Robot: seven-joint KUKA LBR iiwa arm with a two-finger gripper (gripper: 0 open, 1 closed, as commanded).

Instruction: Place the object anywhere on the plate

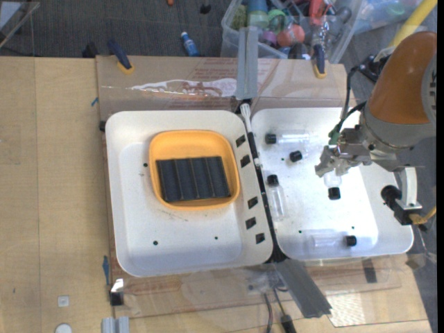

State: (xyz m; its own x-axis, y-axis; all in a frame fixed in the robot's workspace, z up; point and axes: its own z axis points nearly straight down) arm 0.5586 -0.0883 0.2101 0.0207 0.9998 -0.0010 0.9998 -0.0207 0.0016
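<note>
A dark ridged block (pixel 193 179) is seen lying flat on the orange plate (pixel 158 146), which is set in the left bin (pixel 132 241) on the worktop (pixel 48 186). The claw (pixel 334 166) is held over the right bin (pixel 361 234), well apart from the plate, above a small black piece (pixel 334 193). Whether anything is gripped cannot be told.
</note>
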